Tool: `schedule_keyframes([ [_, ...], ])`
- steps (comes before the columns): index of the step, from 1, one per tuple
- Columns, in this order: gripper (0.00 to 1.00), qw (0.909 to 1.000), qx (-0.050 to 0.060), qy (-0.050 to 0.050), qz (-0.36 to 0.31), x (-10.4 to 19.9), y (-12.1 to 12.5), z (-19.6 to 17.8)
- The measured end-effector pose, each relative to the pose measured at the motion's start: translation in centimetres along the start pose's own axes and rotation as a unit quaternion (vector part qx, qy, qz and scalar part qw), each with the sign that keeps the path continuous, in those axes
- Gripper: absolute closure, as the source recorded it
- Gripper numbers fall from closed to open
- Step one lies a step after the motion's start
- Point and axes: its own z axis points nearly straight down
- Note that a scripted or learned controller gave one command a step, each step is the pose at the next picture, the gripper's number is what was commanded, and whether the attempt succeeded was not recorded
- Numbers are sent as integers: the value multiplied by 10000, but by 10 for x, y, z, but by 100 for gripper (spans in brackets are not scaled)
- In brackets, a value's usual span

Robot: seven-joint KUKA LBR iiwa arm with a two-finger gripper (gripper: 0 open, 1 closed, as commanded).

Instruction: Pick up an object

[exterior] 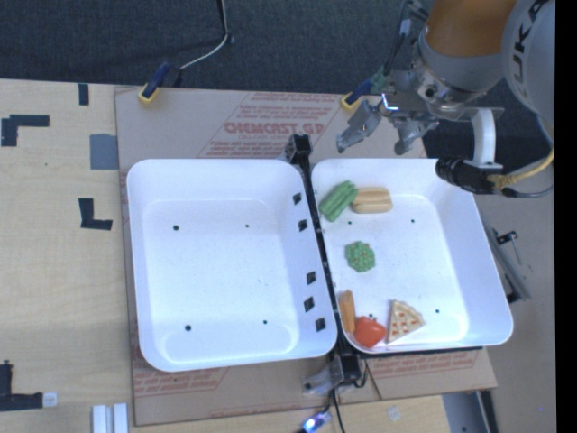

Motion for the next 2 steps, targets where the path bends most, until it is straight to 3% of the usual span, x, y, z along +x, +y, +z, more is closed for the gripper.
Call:
schedule_keyframes([
  [1,0,10000,60,8,-3,38,-47,-63],
  [2,0,10000,71,13,-6,67,-114,-111],
])
